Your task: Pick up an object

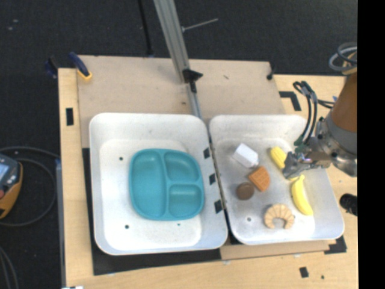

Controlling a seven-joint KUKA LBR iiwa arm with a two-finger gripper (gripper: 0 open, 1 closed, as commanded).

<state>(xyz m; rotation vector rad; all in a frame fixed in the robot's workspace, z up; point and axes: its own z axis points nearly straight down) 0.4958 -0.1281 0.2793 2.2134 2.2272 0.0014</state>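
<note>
One banana (301, 196) — just below the gripper (293, 165).

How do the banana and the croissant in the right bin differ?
The banana is bright yellow and smooth; the croissant is pale tan and ridged. The banana is long and only slightly bent, while the croissant curls into a crescent. The banana lies nearer the gripper; the croissant lies nearer the bin's front edge. Both lie flat in the right bin.
</note>
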